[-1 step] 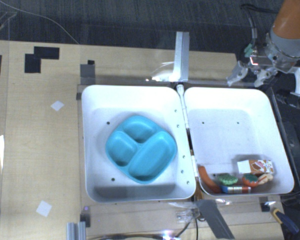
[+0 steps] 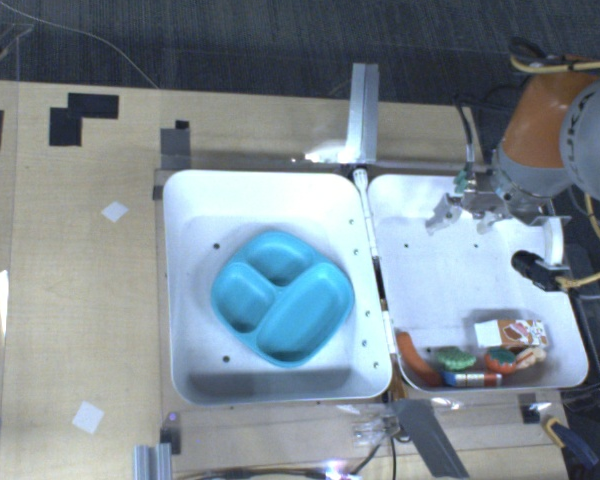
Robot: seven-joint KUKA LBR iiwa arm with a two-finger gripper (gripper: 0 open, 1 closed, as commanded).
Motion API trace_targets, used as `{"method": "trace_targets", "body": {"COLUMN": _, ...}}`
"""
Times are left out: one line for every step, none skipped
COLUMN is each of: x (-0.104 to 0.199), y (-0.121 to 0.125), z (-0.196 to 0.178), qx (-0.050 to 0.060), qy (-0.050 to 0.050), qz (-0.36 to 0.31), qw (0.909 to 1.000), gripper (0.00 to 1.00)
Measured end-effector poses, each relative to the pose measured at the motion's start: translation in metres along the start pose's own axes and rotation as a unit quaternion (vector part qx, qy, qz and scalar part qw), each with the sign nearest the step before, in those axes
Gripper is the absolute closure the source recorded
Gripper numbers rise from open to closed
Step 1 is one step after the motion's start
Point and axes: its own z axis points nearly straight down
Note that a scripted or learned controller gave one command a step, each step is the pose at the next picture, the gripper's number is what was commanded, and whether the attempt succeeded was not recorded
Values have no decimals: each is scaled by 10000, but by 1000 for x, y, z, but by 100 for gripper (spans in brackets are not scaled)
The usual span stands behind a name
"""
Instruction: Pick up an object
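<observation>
Still Above the Pile: Gripper Empty, Reach Not Yet Made

Nearest you, along the front wall of the right bin (image 2: 420,258), lies the clutter you must choose from: a green-capped piece (image 2: 456,359), an orange strip (image 2: 417,358) curving into the front-left corner of that bin, a blue-and-red stick (image 2: 470,377), and a small printed box (image 2: 518,334) toward its front-right corner. They touch or overlap, so you cannot cleanly tell where one ends and the next begins.

Farther back in the right bin, the gripper (image 2: 465,214) hangs over bare floor near the rear wall, fingers spread apart with nothing between them. You are, by my reading, in the approach step: the next move calls for travel toward the front of the right bin, then a descent on one item, probably the box, which stands a little clearer.

Beside the right bin, the left bin (image 2: 185,268) carries a blue divided tray (image 2: 283,296). The arm (image 2: 555,133) is cut off beyond the right bin's rear corner.
</observation>
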Motion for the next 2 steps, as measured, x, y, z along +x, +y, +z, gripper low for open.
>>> {"method": "trace_targets", "body": {"x": 22, "y": -110, "z": 25, "qx": 8, "qy": 4, "qz": 66, "qw": 10000, "gripper": 0}}
{"method": "trace_targets", "body": {"x": 35, "y": -90, "z": -11, "qx": -8, "qy": 1, "qz": -574, "qw": 9983, "gripper": 0}}
